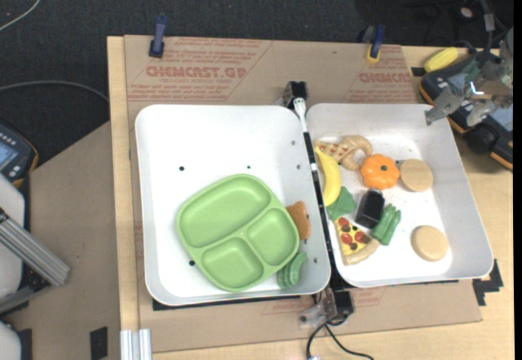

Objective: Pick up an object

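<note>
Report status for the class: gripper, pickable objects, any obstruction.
Gripper over right bin's far corner, nothing visibly held. Toy food clustered inside; orange pumpkin unobstructed on top.

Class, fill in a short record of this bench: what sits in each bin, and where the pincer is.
left bin: green divided plate, a brown item and a green item at its right edge
right bin: banana, orange, pizza slice, black block, two tan discs
pincer: beyond the right bin's far right corner, nothing seen between its fingers
</note>
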Controlling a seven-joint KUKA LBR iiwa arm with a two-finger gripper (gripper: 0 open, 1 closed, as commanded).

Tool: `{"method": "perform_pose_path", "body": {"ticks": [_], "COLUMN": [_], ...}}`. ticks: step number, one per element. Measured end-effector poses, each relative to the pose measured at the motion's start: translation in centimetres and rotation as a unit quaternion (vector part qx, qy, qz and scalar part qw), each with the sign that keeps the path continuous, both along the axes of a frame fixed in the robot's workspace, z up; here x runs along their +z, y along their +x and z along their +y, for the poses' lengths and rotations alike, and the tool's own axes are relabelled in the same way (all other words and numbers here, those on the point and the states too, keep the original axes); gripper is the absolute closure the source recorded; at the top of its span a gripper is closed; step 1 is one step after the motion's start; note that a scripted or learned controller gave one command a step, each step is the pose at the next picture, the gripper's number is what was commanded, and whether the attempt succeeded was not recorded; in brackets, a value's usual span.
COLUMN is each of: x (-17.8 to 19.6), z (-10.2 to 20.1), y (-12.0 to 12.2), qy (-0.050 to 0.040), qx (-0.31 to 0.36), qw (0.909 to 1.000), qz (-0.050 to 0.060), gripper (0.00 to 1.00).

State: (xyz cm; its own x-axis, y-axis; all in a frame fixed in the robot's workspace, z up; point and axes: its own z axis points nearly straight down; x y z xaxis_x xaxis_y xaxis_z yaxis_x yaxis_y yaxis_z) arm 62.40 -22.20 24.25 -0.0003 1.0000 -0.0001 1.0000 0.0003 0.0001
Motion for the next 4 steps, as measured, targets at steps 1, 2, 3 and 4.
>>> {"method": "perform_pose_path", "body": {"ticks": [1, 2, 3, 4], "x": [-4.4, 0.7, 1.5, 1.3], "z": [12.7, 18.3, 17.9, 23.6], "y": [-3.4, -9.4, -9.2, -14.7], "qy": [0.0040, 0.0022, 0.0005, 0.0016], "qx": [0.006, 0.003, 0.000, 0.003], "qw": [1.0000, 1.0000, 1.0000, 1.0000], "qz": [0.004, 0.001, 0.000, 0.003], "gripper": [0.00, 0.00, 1.00, 1.00]}}
